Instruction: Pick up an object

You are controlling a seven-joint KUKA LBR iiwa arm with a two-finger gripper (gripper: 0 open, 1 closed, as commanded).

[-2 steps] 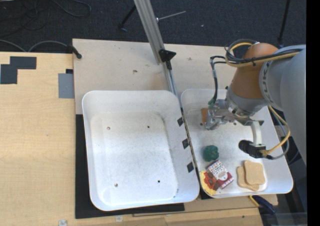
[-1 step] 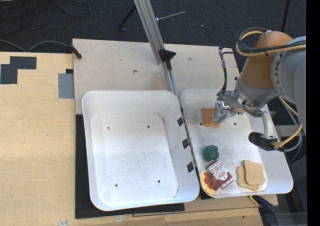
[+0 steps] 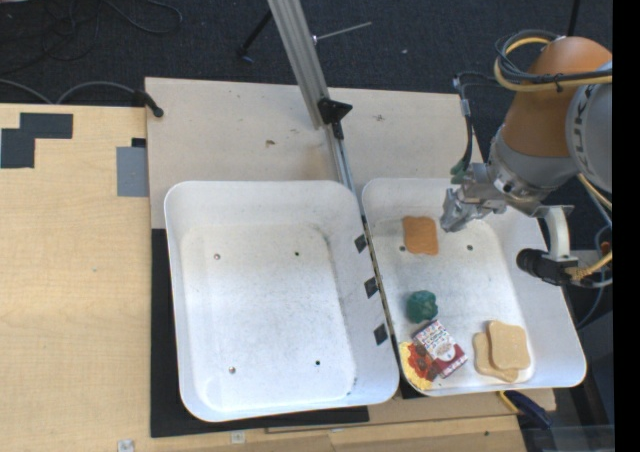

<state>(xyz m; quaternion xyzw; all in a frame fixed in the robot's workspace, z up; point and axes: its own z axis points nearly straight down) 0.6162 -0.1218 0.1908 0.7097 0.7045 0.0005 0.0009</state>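
Two shallow white bins sit side by side on the bench. The left bin (image 3: 200, 240) holds no objects. The right bin (image 3: 560, 360) holds four items: one flat tan square piece (image 3: 420, 235) near its upper middle, one small dark green lump (image 3: 421, 304) below it, one red-and-white printed packet (image 3: 434, 351) at the lower left corner, and one tan bread-shaped toy (image 3: 503, 349) at the lower right. The grey two-finger gripper (image 3: 457, 212) hangs just right of the tan square piece; whether its jaws are open or closed cannot be told. Nothing is seen between them.
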